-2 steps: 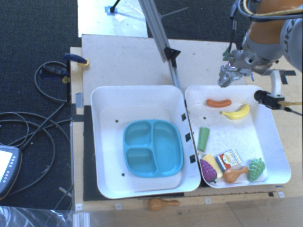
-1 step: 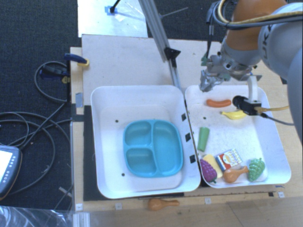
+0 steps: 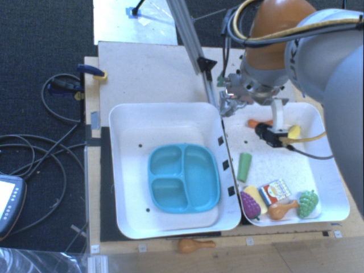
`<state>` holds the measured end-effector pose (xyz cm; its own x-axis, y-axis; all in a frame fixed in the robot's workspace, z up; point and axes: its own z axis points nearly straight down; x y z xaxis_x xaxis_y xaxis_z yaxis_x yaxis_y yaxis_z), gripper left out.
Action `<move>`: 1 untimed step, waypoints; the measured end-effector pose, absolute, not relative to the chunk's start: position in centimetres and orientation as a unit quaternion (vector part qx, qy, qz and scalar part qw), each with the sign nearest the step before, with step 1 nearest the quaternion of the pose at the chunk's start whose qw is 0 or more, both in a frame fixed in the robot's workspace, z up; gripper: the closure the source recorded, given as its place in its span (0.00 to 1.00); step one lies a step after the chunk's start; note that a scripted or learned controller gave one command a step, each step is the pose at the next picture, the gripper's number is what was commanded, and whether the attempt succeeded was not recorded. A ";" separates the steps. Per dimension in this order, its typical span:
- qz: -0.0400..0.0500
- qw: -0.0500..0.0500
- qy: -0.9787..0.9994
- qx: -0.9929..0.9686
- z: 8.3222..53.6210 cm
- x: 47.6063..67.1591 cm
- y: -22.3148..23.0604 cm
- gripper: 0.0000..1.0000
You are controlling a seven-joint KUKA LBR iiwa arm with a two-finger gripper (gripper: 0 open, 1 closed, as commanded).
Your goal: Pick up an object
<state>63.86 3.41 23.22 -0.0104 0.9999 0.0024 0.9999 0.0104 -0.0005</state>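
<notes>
My gripper (image 3: pixel 227 103) hangs over the far left corner of the right bin (image 3: pixel 333 169), by the wall between the two bins. Nothing shows between its fingertips. Just right of it an orange carrot-like piece (image 3: pixel 259 123) lies at the bin's far side, and a small yellow piece (image 3: pixel 294 132) lies beyond that. A green stick (image 3: pixel 244 166) rests near the bin's left wall. Along the near edge sit purple grapes (image 3: pixel 250 205), a small printed box (image 3: pixel 274 191), a tan drumstick (image 3: pixel 281 209) and green grapes (image 3: pixel 307 203).
The left bin (image 3: pixel 128 152) holds a blue divided plate (image 3: pixel 183 178). A second tan drumstick (image 3: pixel 196 245) lies on the bench in front of the bins. A slanted metal pole (image 3: pixel 187 30) crosses behind the bins. Cables and clamps lie off the bench to the left.
</notes>
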 end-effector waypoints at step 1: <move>-0.002 0.001 -0.711 -0.703 24.0 62.8 9.3 1.00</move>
